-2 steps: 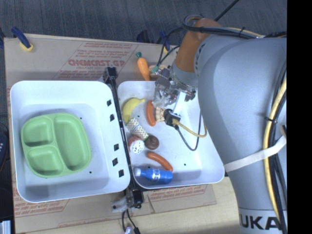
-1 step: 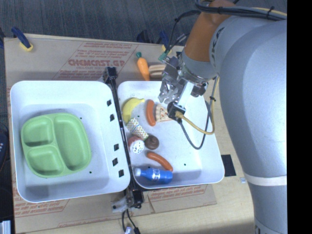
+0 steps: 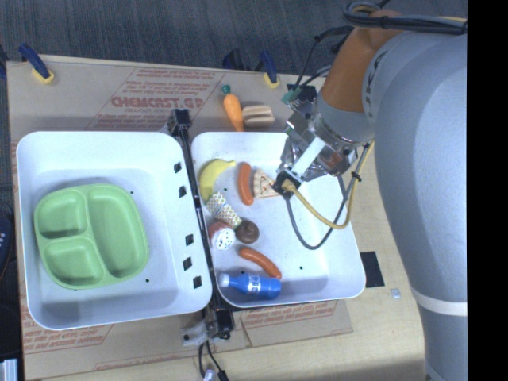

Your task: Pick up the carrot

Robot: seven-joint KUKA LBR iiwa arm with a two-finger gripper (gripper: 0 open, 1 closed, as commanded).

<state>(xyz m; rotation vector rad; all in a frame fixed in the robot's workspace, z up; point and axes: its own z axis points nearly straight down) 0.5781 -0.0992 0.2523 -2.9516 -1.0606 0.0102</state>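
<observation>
The carrot (image 3: 232,109), orange with a green top, lies on the cardboard just behind the right bin's (image 3: 341,244) far rim, outside the bin. A tan bread-like piece (image 3: 258,116) touches its right side. My gripper (image 3: 294,153) hangs over the back right part of the right bin, to the right of and nearer than the carrot, clearly apart from it. It is above the pizza slice (image 3: 263,186), and nothing shows held in it.
In the right bin lie a banana (image 3: 213,175), a red sausage (image 3: 245,182), a patterned roll (image 3: 225,210), a white die (image 3: 225,239), a brown ball (image 3: 248,231), another sausage (image 3: 259,262) and a blue bottle (image 3: 250,285). The left bin (image 3: 32,153) holds a green divided plate (image 3: 90,234).
</observation>
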